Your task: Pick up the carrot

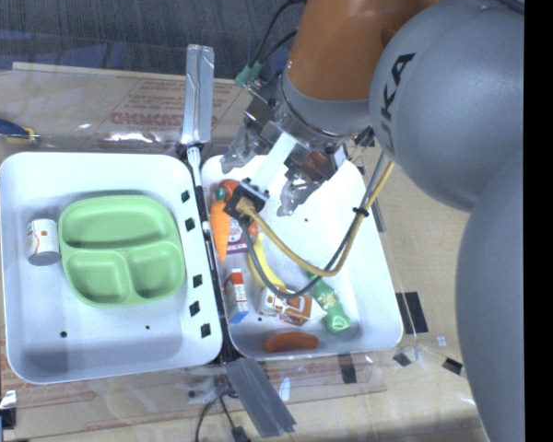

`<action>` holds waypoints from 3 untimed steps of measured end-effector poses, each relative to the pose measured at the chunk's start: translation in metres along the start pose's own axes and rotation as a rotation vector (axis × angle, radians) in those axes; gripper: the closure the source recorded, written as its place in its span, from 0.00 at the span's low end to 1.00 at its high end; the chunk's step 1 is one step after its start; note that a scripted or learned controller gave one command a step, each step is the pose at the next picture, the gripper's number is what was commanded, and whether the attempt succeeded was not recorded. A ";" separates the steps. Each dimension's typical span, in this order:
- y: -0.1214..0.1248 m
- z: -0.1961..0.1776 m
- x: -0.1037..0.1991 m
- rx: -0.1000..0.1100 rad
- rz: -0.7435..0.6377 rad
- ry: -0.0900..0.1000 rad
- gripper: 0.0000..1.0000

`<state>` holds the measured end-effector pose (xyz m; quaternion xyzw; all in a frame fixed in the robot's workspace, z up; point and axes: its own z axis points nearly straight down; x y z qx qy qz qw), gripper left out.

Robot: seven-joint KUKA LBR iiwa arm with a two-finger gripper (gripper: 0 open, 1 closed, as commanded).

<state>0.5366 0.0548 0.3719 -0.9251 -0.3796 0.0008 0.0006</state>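
Observation:
The carrot [219, 230] is orange and lies lengthwise along the left wall of the right bin [380, 288], near its far end. My gripper [258, 182] hangs over the far left part of that bin, just above and to the right of the carrot's upper end. Its two fingers are spread apart, one fingertip [229, 161] near the bin's far left corner and the other further right. The gripper is open and nothing sits between the fingers. A black and yellow cable from the wrist loops over the bin's middle.
The right bin also holds a yellow banana [259, 267], a small bottle [236, 293], a printed carton [293, 308], a green bottle [333, 309] and a sausage [290, 342]. The left bin [18, 339] holds a green divided plate [122, 249] and a small can [42, 241].

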 end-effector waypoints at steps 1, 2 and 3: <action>0.031 0.052 -0.029 0.004 -0.037 -0.004 0.00; 0.073 0.066 -0.089 0.003 -0.018 -0.003 0.00; 0.033 0.086 -0.117 0.004 0.181 -0.004 0.00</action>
